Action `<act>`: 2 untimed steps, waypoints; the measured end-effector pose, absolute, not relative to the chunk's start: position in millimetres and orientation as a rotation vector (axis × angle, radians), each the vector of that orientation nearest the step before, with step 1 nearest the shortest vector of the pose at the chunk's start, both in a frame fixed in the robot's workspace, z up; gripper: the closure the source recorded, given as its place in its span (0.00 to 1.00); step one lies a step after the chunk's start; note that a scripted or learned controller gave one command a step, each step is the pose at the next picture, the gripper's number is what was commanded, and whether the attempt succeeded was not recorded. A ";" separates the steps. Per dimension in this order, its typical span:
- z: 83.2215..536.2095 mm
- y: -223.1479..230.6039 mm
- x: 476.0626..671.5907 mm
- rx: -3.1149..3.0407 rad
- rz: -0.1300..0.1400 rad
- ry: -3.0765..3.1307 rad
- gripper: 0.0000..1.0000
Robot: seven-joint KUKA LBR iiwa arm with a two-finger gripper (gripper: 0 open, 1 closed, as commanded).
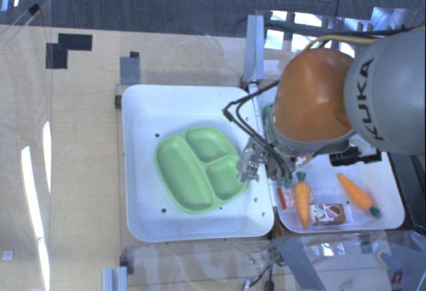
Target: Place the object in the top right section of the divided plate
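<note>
The light green divided plate [190, 176] lies in the left white bin [143, 216]. It has one large section on the left and two smaller ones on the right. My gripper [251, 166] hangs at the plate's right rim, beside the lower right section and near the wall between the two bins. No object shows in its metal tip. The plate's top right section [210, 142] holds nothing. The grey arm with its orange band [313, 100] covers much of the right bin.
The right bin [393, 220] holds an orange carrot [303, 200], a second carrot [355, 192], a small printed packet [329, 214] and a red item [285, 198]. A black cable [243, 120] loops from the wrist over the left bin's right edge.
</note>
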State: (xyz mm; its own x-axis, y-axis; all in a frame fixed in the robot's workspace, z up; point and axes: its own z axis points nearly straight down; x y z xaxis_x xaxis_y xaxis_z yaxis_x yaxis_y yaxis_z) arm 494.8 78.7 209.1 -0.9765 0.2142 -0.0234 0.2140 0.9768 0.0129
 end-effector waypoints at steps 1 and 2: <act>220.5 80.0 497.0 0.332 0.021 3.092 1.00; 173.6 219.9 491.1 0.538 0.006 3.091 1.00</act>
State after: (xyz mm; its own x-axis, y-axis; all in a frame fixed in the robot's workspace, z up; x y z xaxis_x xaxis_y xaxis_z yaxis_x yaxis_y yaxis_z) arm 491.1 219.9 173.6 -0.9412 0.3378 -0.0031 0.3378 0.9412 0.0044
